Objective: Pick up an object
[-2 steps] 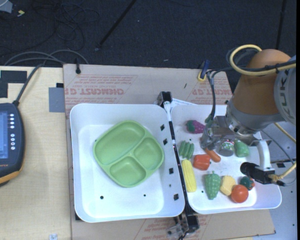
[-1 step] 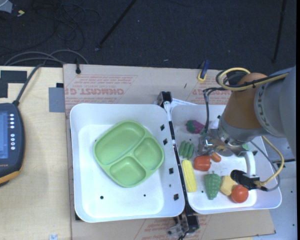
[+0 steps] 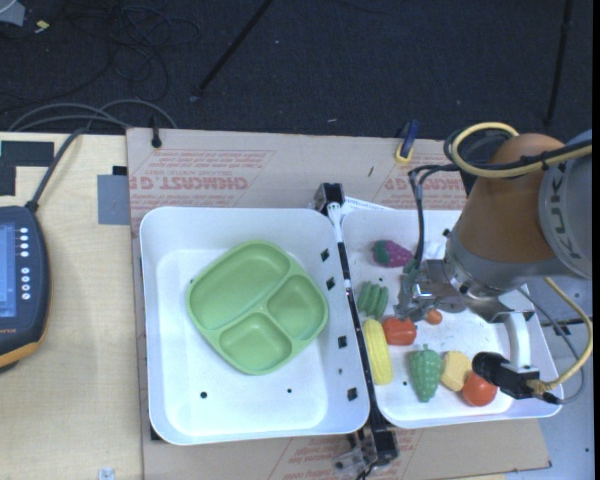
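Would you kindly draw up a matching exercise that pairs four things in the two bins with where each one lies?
Things:
1. green divided plate
2. yellow corn cob
3. purple toy
4. red tomato

Places:
A. far part of the right bin
B. right bin's near right corner
C. left bin
D. along the right bin's left wall

Pairs: 1-C, 2-D, 3-A, 4-B

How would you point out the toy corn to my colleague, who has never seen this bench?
Look in the right-hand white bin, the one crowded with toy food. Along its left wall, beside the divider, lies the toy corn cob. It is the one long yellow piece, pointing lengthwise down the bin, left of the red tomato.
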Motion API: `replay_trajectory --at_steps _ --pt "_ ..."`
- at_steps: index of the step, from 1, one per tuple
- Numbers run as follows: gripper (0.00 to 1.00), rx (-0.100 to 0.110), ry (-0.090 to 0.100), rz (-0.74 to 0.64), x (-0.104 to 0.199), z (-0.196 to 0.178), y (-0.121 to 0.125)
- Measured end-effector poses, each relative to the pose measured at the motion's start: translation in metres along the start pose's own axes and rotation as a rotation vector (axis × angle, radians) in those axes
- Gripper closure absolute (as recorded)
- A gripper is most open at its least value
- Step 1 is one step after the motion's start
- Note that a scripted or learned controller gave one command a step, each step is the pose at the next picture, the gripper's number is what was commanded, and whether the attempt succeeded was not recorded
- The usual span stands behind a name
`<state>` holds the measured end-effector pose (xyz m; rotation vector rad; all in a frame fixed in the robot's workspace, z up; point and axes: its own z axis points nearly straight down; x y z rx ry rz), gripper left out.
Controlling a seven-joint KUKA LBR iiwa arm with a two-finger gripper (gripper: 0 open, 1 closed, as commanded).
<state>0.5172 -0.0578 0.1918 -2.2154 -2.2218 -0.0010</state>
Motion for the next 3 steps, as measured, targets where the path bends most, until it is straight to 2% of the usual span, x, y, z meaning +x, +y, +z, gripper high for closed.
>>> replay_trajectory --at_steps 1,2,3 --pt "1.0 -0.006 -0.001 -0.006 0.09 -0.099 -0.02" --pt "1.0 -0.01 -0.003 0.003 0.063 -0.208 -0.042" --pt "1.0 -0.009 -0.002 -0.003 0.113 -0.286 -0.041"
